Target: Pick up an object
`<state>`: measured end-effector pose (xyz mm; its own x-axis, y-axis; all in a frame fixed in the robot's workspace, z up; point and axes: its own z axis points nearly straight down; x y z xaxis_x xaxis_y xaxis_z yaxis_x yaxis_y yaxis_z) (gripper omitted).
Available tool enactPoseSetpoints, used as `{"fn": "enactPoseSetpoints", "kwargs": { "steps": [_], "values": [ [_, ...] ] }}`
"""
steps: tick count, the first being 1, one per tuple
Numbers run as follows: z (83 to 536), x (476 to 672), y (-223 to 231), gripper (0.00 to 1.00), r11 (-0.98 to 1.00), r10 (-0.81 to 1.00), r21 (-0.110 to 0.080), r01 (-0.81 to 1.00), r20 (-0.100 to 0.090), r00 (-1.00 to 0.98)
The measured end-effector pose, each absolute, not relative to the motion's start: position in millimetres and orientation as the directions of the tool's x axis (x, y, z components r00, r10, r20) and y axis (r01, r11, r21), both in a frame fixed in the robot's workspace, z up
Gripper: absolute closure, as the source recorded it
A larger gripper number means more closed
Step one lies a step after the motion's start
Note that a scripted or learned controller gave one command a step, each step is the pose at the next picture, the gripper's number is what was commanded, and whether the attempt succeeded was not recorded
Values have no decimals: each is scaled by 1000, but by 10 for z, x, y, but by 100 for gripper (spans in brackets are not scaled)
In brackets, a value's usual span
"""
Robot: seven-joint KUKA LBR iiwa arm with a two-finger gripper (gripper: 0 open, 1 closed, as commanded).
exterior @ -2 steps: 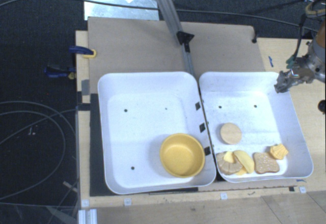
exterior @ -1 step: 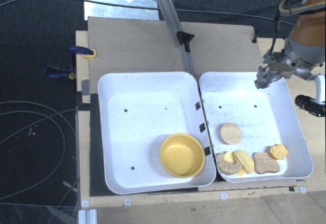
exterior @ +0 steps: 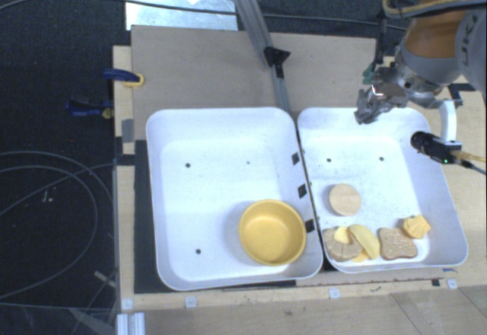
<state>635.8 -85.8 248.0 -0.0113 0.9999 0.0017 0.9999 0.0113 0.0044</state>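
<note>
A: What lies in the left bin (exterior: 175, 173)?

B: A yellow bowl (exterior: 272, 231) at its near right corner; it looks light and stiff, best pinched at the rim.

A: And the right bin (exterior: 380, 151)?

B: A tan disc (exterior: 345, 199) near the middle, with toy food (exterior: 365, 244) clustered along the front, probably small and slippery.

A: The gripper (exterior: 370, 111)?

B: It hangs over the right bin's far edge, well apart from everything. Whether it is spread or closed cannot be told.
</note>
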Motion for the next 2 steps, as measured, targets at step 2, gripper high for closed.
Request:
{"fn": "enactPoseSetpoints", "kwargs": {
  "steps": [2],
  "values": [
    [2333,6491,205,100,11,1000,3,1000,2,-11]
  ]
}}
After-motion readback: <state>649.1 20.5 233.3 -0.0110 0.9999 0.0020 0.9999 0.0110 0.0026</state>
